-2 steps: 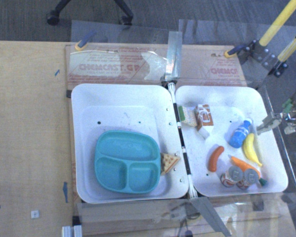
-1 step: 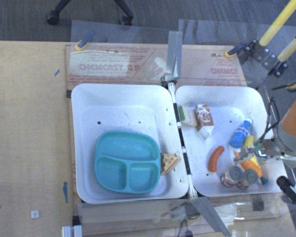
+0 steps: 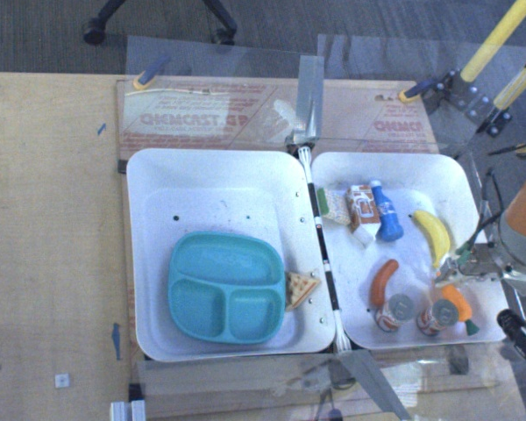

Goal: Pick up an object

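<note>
The right bin [image 3: 403,167] holds a yellow banana [image 3: 433,233], a blue bottle [image 3: 387,212], a small brown-and-white box [image 3: 362,205], an orange sausage [image 3: 383,281], two small cans [image 3: 398,310] and an orange carrot [image 3: 457,305] with a green tip. My gripper [image 3: 462,267] reaches in from the right edge. It hangs low over the bin's right side, just below the banana's lower end and above the carrot. Nothing can be seen held in it.
The left bin [image 3: 212,175] bears a teal divided plate [image 3: 225,286] with a toast-like wedge [image 3: 302,288] beside its right rim. Yellow-handled clamps [image 3: 495,38] stand at the back right. A metal divider [image 3: 309,103] rises behind the bins.
</note>
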`<state>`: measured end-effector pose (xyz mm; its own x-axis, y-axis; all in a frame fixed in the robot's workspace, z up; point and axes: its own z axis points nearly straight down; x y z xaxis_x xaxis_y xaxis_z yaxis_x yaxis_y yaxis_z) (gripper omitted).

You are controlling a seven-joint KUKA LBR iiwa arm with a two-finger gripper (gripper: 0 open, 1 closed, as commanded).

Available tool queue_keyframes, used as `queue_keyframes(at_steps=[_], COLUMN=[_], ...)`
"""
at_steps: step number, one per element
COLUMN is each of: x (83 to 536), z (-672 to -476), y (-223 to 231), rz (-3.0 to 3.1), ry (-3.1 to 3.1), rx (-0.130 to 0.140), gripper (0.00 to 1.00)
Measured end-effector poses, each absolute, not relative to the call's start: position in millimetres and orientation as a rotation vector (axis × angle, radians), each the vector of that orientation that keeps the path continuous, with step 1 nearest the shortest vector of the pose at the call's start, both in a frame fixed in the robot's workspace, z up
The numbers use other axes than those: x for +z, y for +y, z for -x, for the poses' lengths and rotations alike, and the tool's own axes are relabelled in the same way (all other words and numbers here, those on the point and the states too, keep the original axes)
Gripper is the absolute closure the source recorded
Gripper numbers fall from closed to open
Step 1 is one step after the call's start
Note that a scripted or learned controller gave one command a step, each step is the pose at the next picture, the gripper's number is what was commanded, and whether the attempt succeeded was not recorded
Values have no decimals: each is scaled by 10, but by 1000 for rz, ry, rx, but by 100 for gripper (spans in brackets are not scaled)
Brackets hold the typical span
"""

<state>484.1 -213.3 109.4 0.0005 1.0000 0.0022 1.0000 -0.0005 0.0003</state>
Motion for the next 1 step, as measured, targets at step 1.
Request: queue_keyframes(at_steps=[1], x=[2309], z=[-4867], y=[-1669], rz=[2219], ry=[-2226], rx=[-1], gripper=[100])
